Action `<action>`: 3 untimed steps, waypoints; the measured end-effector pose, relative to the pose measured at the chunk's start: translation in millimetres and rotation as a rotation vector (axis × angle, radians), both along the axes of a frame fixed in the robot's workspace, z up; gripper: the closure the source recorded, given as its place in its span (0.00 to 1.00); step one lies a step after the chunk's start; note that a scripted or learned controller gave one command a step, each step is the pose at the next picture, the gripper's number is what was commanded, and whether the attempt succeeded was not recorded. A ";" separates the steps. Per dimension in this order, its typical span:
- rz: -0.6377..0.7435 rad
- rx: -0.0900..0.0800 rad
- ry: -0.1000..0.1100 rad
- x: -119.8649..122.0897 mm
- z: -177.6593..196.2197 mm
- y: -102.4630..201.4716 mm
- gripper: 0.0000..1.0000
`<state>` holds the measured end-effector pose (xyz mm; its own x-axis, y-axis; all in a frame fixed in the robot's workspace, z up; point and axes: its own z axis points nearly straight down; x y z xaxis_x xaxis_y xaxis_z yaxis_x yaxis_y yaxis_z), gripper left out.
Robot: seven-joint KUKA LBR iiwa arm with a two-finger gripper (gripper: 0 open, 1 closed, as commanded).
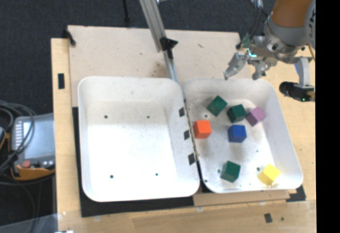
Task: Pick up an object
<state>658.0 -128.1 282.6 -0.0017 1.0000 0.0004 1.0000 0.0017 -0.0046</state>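
Seven small blocks lie in the right-hand shallow white plastic bin [284, 120], all below and in front of the two-finger metal gripper [244, 71], which hangs above the bin's far rim with its two fingers spread apart and nothing between them. Any block would serve the task.

Nearest beneath the gripper sit a dark green cube [217, 105], a second dark green cube [236, 113] and a small purple block [256, 115]. The last two look to be touching, so a descent there risks one finger landing on top of a block or wedging both, pushing them aside rather than closing round one. A blue cube [237, 133] lies just past that pair, close enough to be knocked as well.

An orange cube [202, 129] sits hard by the bin's left wall, down and left of the gripper; a finger might strike the wall there. A third green cube [230, 171] and a yellow block [269, 174] lie farthest off, near the front rim, where the sloped wall could foul a finger.

Upper parts of the grey and orange arm [295, 3] are cut off at the edge. Fingertip shape is hard to make out, and so is the gripper's height above the bin.
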 end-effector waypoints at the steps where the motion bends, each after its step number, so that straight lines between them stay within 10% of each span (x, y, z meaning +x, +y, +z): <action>1: 0.002 -0.002 -0.005 0.6 3.3 -0.4 0.00; 3: -0.003 -0.002 0.000 -11.5 -119.2 1.2 0.00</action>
